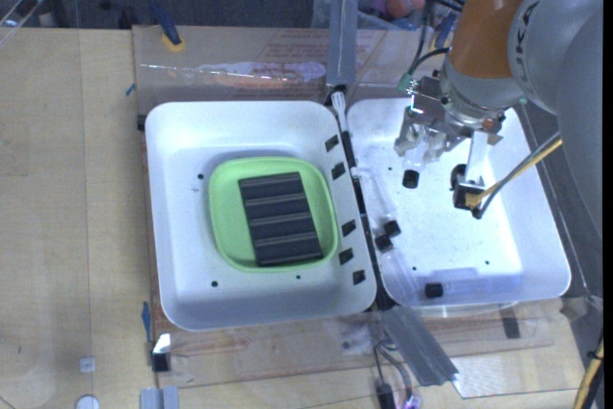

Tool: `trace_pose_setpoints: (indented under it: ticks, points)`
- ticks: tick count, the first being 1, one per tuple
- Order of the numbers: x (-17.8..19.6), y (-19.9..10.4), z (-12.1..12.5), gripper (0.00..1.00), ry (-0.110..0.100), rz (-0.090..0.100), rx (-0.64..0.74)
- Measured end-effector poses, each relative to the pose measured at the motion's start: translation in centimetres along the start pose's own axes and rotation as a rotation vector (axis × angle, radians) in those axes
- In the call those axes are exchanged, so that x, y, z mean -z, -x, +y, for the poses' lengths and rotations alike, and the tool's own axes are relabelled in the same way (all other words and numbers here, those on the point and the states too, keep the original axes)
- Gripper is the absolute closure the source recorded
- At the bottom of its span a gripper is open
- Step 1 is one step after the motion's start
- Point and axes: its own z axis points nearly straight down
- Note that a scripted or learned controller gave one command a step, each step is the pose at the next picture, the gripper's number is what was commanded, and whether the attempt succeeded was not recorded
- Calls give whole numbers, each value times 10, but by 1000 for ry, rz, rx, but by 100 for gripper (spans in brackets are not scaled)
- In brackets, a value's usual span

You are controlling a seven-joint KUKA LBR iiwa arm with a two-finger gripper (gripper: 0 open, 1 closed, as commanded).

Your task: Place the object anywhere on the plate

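A dark grey ribbed rectangular object (280, 219) lies flat on the green plate (222, 235), filling its middle, in the left bin (177, 206). The tool (428, 141) hangs over the right bin (517, 244), toward its far edge, fingers spread, holding nothing.

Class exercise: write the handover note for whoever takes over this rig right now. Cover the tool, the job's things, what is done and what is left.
Tool: over the right bin, near its back; grip state unclear.
Green plate: in the left bin.
Dark ridged object: lying flat on the plate, within its rim, apart from the tool.
Done: object appears placed on the plate.
Left: apparently nothing; confirm and retract the arm.
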Motion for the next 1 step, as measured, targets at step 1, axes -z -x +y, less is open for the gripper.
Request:
trace_pose_setpoints:
  ticks: [1]
  points:
    - [0,0,0,0,0,0,0]
